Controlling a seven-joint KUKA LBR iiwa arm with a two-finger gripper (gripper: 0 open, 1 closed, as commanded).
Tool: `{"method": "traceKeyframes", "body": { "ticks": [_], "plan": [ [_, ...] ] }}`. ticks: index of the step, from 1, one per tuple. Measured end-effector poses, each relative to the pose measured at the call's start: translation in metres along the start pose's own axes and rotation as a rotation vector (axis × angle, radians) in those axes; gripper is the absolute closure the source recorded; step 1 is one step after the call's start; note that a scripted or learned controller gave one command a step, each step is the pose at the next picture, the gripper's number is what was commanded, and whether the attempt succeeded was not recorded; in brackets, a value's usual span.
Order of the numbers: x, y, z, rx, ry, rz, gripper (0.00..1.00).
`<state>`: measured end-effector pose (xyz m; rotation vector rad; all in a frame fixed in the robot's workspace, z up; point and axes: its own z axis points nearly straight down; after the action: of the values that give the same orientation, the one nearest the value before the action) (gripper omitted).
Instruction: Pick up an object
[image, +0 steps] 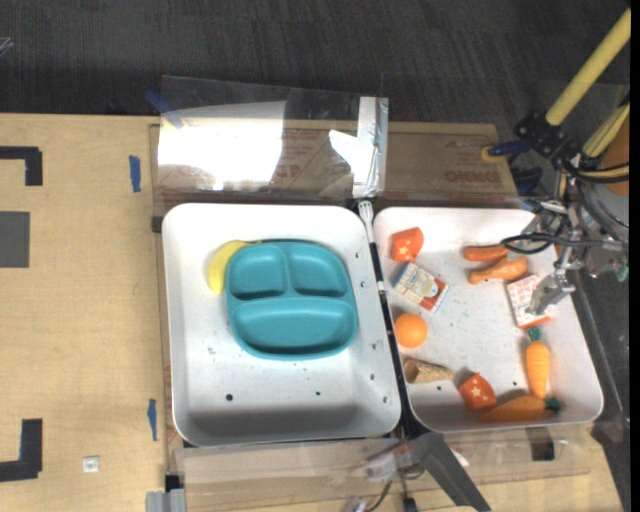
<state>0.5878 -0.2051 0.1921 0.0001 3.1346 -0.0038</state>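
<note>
On the tan bench (80, 330), the two-finger gripper (552, 296) is seen at 3 o'clock in the right shallow white bin (590, 370), above a small red-and-white carton (524, 298); its jaw state cannot be told

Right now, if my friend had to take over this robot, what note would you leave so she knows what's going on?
Gripper: low over the right white bin, near its right wall, just above a small white and red carton. Whether its fingers are open or shut cannot be told, and nothing is seen held.

Right bin: the carton, another small printed box, a round orange ball, and an orange toy carrot.

Left white bin: a teal divided plastic plate lying on something yellow.

Done: no pick seen yet.
Left: grasp one object and lift it.
</note>
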Motion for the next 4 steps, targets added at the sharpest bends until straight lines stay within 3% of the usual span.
{"method": "traceKeyframes", "body": {
  "ticks": [1, 2, 3, 4],
  "plan": [
    [0.048, -0.019, 0.103, 0.001, -0.005, 0.053, 0.0],
    [0.044, -0.018, 0.089, 0.005, -0.019, 0.05, 1.0],
    [0.044, -0.017, 0.09, 0.005, -0.017, 0.049, 0.0],
    [0.04, -0.018, 0.103, 0.001, -0.004, 0.048, 0.0]
  ]
}}
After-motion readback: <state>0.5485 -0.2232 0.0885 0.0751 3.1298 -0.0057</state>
